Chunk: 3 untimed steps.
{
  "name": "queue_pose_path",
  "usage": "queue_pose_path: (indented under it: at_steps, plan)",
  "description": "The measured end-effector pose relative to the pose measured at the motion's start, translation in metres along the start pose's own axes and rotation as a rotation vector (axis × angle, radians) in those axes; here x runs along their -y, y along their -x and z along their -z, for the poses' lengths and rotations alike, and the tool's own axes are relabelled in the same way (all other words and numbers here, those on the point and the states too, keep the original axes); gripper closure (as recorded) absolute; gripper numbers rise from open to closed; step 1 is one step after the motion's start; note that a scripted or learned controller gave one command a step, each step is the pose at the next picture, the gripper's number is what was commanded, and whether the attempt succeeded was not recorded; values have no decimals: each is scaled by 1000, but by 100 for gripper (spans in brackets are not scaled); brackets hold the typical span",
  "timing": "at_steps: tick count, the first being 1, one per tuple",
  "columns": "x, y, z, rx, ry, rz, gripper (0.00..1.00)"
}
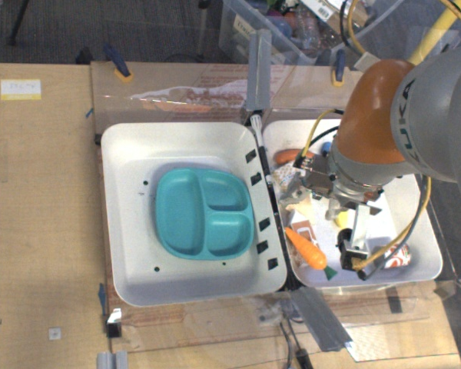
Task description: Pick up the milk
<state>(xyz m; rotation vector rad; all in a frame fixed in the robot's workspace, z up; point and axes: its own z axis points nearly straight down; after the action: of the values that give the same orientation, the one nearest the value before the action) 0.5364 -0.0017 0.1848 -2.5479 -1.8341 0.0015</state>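
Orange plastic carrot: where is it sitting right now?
The orange plastic carrot lies in the camera view's right white bin, near its front-left corner by the divider, across from the teal divided plate in the left white bin.

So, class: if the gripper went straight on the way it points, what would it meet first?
Probably the clutter in the right bin beneath the gripper; the wrist hides which item comes first.

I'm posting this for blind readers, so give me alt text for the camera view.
A grey and orange robot arm reaches down into the right bin among a clutter of small items, including a carrot. The left bin holds a teal divided plate.
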Motion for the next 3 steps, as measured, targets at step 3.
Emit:
queue_pose_path:
  at_steps: [3]
  plan:
    - [-87, 91, -94, -4, 10, -303, 0]
